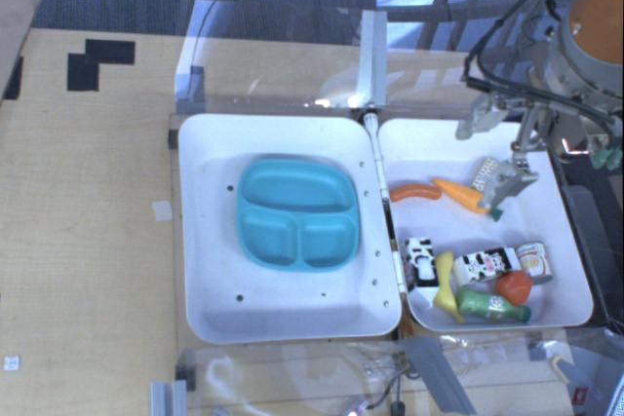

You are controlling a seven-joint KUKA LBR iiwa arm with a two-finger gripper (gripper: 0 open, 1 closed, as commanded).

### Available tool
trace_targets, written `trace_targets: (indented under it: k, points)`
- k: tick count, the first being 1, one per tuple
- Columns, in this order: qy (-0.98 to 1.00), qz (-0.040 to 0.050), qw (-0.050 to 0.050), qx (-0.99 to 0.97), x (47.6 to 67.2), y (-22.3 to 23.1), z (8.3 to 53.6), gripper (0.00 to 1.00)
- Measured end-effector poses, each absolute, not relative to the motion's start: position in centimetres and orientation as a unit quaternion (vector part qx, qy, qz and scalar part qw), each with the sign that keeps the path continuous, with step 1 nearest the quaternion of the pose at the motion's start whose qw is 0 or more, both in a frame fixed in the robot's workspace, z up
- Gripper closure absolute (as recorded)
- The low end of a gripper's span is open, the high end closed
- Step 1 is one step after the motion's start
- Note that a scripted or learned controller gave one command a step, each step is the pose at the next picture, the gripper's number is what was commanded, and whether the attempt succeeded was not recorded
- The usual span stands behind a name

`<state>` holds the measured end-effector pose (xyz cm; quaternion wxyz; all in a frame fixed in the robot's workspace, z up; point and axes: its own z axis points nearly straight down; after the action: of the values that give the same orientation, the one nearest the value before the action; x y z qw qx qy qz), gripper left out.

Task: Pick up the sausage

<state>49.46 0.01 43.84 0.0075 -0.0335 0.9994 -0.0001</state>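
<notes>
Sausage (414, 193): lies loose at right bin's (577, 248) left wall, beside carrot (460, 195). Hand (507, 182): hovering nearby, fingers spread, ungrasping (likely lining up).

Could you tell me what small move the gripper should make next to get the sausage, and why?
Probably shift the gripper left, past the carrot: it hangs by the carrot's right end, while the sausage lies further left near the bin's divider.
</notes>
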Motion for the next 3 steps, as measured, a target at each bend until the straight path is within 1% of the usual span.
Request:
trace_targets:
  k: [1, 2, 3]
  points:
    - [0.985, -0.0002, 0.006, -0.173, 50.7, 2.7, 38.5, 0.00]
    - [0.981, 0.0001, 0.006, -0.195, 49.6, 6.7, 37.8, 0.00]
    - [0.921, -0.0006, 0.007, -0.390, 55.5, 9.8, 43.8, 0.00]
